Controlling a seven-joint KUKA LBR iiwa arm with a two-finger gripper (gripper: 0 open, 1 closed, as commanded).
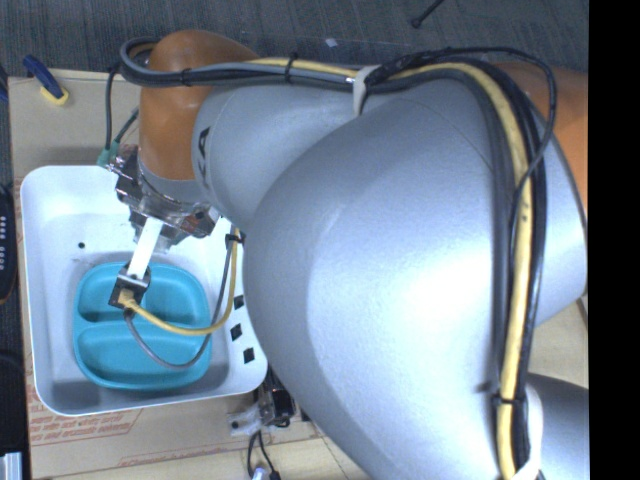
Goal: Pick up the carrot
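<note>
Camera view: the grey arm [400,268] with its orange band [175,98] reaches in from the right and covers most of the bench, hiding all of the bins but the left white bin [45,218]; the gripper [162,213] hangs over that bin's far half, just above the far edge of a blue two-compartment dish [110,358]; whether the gripper is released or clenched cannot be told; where the carrot lies cannot be told either, since the arm covers so much of the bench. The dish sits on the bin floor toward the near wall, its divider running across; a small dark speck [80,246] marks the bare floor beside it. Black square marks [240,333] run down the bin's right wall. Outside the bin: a blue tool with a yellow tip [45,80] lies at the far left; a dark object [5,258] shows at the left edge; a cardboard strip [85,423] under the near rim bears red print, too small to read.
</note>
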